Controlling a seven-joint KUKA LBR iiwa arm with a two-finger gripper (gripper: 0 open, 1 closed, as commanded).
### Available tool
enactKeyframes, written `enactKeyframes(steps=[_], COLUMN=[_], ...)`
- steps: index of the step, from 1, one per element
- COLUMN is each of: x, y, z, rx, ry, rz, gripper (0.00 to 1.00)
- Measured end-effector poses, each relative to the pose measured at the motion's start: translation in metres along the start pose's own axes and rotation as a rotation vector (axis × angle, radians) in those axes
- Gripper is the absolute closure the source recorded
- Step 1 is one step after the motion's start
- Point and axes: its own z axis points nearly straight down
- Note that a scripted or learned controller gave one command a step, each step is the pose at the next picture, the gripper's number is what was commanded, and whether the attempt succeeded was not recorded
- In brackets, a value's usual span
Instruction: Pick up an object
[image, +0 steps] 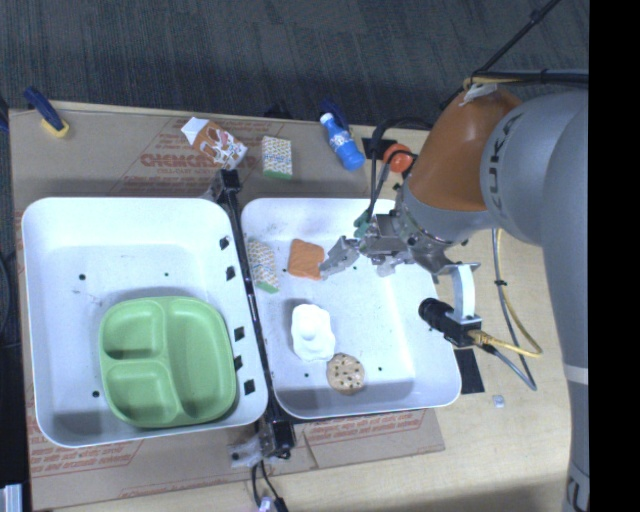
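A grey KUKA iiwa arm (520, 170), lettered "KUKA" on its side and ringed with an orange band, reaches in from three o'clock over a bench (520, 440) bearing two shallow white bins on brown cardboard (150, 160), printed in red with writing too faint to read. The left bin (60, 260) holds a green divided tray (168, 358) toward its six o'clock side. The right bin (400, 340) holds four small items. The gripper (340, 255) hangs low at the bin's twelve o'clock end, its tips just beside an orange block (305, 259), which lies at nine o'clock from them; whether the jaws are released or clenched cannot be told, and nothing is seen between them. A white lump (312, 331) sits near the bin's centre. A chocolate-chip cookie (346, 373) lies at five o'clock from the lump, near the bin's front wall. A pale patterned strip (262, 264) lies along the bin's nine o'clock wall. Behind the bins, at twelve o'clock, rest a blue bottle (343, 141), a small green-and-white packet (277, 157) and an orange-and-white wrapper (213, 143), their labels illegible. A blue clamp (46, 111) grips the cardboard's far left corner.
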Motion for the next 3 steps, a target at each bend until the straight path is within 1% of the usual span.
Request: enactKeyframes(steps=[1,2,3], x=[0.133,0.078,0.007], y=[-0.053,-0.008,0.061], z=[0.023,0.022,-0.045], rx=[0.001,-0.001,-0.006], ry=[-0.001,-0.001,-0.003], rz=[-0.003,0.003,0.002], gripper=[0.00,0.00,0.00])
